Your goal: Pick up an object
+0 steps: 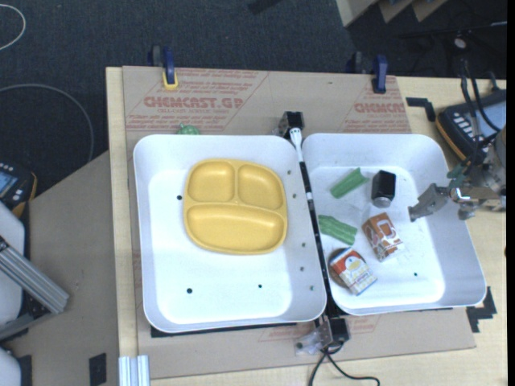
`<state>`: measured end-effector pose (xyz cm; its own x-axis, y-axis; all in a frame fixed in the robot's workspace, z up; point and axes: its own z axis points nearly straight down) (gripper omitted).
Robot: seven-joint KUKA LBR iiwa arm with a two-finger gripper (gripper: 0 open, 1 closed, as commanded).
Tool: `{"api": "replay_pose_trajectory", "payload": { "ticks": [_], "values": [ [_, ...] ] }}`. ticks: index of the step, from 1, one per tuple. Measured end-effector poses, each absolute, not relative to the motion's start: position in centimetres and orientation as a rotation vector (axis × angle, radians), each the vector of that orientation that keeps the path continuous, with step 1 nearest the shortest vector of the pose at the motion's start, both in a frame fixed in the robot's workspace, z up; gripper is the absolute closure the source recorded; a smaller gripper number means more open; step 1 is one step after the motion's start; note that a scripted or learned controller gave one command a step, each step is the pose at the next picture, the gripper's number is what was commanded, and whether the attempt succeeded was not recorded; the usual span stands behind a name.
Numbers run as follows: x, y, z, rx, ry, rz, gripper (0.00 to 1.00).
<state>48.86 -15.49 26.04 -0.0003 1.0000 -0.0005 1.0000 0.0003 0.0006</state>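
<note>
The gripper (430, 203) hovers at the right bin's (426, 292) three o'clock edge — whether its claw is wide or narrow, I cannot tell — with the brown carton (381, 236) toward its eight o'clock.

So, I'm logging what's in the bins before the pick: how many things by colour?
Yellow: 1, divided plate
Green: 2, upper green piece, lower green piece
Black: 1, black block
Orange-and-white: 2, upper carton, lower carton
Total: 6

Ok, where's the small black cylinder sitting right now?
The small black cylinder lies in the right white bin, toward its far side, just right of the upper green piece and above the brown-and-white carton.
</note>
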Motion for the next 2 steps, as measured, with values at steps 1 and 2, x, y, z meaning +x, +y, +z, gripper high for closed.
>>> {"api": "replay_pose_trajectory", "payload": {
  "ticks": [1,2],
  "values": [
    [48.9,-15.5,27.1,2.217,2.220,0.002,1.00],
    [47.8,-2.4,18.2,2.217,2.242,-0.005,1.00]
  ]
}}
